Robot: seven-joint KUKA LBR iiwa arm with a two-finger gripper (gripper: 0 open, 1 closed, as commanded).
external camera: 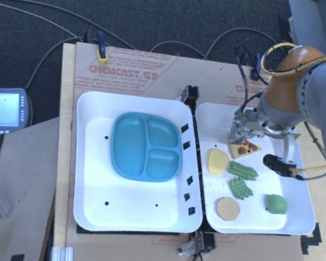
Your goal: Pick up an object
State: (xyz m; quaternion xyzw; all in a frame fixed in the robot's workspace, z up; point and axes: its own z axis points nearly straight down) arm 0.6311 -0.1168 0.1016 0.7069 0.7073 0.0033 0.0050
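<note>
Progress judged early: nothing lifted as far as could be seen. Found the gripper low inside the right bin, at the end of the grey arm with its orange band. Could not tell how wide it stood, the wrist covering it from above; saw nothing clearly in its hold. Noted a small pizza-slice toy lying flat on the bin floor just below the gripper, close enough to be touching or nearly so, though contact could not be confirmed. Took it for the likeliest target.

Just past that toy, toward the bin's front, spotted a yellow piece and a green pickle side by side, then a leafy green piece. Farther from the gripper, near the front wall, made out a tan round cookie and a green round piece. All resting on the floor, none raised.

Farthest off, across the divider, saw a blue compartment tray in the left bin.

Still left, by this reading: closing on one object, then raising it clear of the bin.
</note>
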